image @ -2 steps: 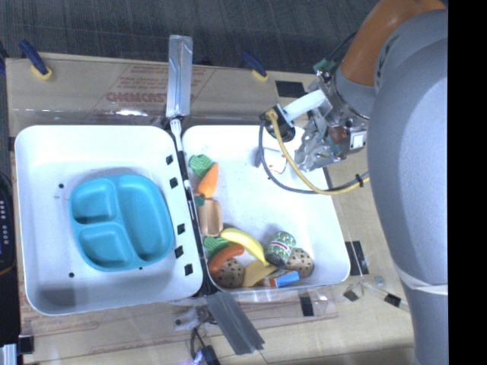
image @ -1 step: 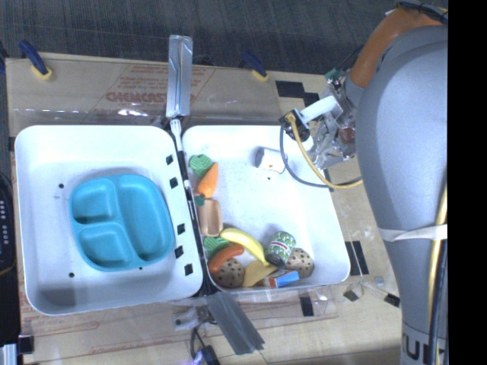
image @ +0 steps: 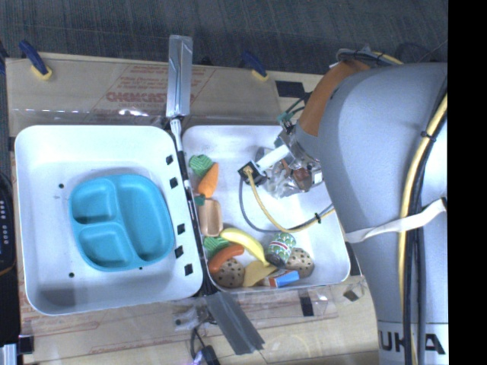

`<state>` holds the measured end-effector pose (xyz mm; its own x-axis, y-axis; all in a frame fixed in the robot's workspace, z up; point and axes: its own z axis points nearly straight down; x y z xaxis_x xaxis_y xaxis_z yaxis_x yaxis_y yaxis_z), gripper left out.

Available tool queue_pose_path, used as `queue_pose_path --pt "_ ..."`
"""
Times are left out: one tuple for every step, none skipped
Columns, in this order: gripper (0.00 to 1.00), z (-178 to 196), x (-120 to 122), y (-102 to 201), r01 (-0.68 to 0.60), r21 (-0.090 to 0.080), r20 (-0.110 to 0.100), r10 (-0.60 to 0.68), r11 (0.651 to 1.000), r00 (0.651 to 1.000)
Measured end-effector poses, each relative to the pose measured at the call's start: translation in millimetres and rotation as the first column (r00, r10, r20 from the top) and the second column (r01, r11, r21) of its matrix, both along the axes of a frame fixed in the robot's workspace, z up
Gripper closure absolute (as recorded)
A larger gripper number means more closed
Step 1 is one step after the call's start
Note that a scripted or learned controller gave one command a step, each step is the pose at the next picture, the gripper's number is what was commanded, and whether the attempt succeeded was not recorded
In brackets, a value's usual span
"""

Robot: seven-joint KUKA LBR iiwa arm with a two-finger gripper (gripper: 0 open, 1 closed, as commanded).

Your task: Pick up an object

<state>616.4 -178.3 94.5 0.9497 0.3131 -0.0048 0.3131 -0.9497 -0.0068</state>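
Observation:
My gripper (image: 283, 175) hangs over the upper middle of the right bin (image: 228, 139), below the orange band on the wrist. Its metal tip is seen from above, and nothing shows between its fingers. Toy food lies along the bin's left and front sides: a carrot (image: 207, 179) with a green top, a bread roll (image: 211, 217), a yellow banana (image: 245, 243), a green patterned ball (image: 281, 246), two cookies (image: 300, 261) and a small blue block (image: 287, 279). The gripper is up and right of these, apart from them.
A blue divided plate (image: 118, 220) lies in the left bin (image: 38, 158). A metal divider (image: 179, 74) runs between the bins. A yellow and black cable (image: 259, 207) loops from the wrist over the right bin's floor. The arm's grey body (image: 388, 173) covers the bin's right side.

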Motion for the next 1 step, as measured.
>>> queue_pose_path --pt "1.0 -2.9 -1.5 -7.3 0.013 -0.001 0.001 -0.013 1.0 1.0"
